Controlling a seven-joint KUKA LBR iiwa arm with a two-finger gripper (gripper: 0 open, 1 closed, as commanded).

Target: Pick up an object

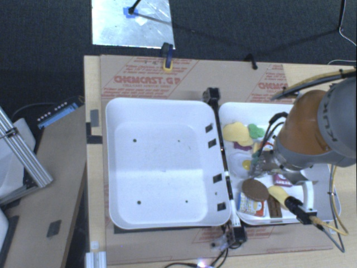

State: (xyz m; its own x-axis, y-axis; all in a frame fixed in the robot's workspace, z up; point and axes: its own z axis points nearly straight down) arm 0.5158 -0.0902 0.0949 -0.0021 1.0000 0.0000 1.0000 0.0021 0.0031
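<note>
One brown disc [255, 190] lies just below the apparent end effector [257, 165].

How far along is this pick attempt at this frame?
Done: the arm has reached down over the right bin, among its clutter. In hand: nothing that I can see lifted. Left: the yellow object and brown disc lie in the bin, so grasp and lift remain.

Grey arm [334, 121] reaching in from right, orange-banded wrist [304, 124] bending downward, gripper [257, 163] pointing down and left.
</note>
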